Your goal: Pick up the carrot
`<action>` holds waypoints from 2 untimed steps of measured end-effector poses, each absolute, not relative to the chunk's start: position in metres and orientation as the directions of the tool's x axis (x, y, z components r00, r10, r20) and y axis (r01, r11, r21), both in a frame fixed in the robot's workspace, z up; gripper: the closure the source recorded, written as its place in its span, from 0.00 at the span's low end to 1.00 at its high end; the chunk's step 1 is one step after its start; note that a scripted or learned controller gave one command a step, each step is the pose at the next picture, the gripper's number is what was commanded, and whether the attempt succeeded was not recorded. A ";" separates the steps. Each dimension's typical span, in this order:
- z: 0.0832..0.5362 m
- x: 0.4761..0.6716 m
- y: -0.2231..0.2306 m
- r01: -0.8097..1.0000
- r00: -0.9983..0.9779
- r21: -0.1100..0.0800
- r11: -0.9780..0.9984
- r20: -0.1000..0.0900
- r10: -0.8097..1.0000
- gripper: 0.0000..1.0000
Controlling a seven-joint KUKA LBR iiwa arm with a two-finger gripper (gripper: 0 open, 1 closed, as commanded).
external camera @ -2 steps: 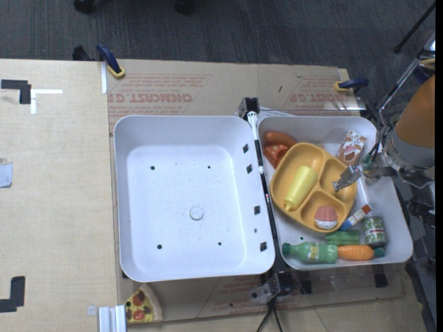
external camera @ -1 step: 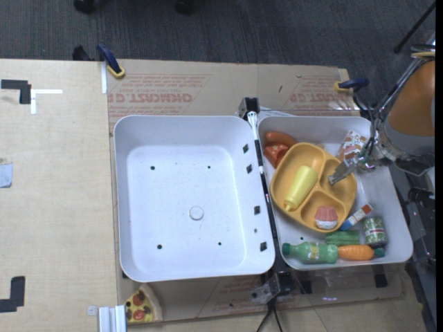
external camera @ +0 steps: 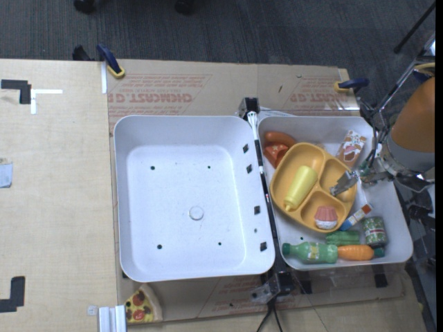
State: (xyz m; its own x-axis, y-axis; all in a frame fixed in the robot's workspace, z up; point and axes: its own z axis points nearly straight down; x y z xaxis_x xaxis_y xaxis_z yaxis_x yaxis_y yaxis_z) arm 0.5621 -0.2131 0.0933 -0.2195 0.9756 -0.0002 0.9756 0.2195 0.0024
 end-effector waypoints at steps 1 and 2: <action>0.104 0.564 -0.215 0.976 -0.216 0.008 0.216 -0.002 0.976 1.00; 0.103 0.564 -0.215 0.976 -0.216 0.007 0.216 -0.003 0.976 0.00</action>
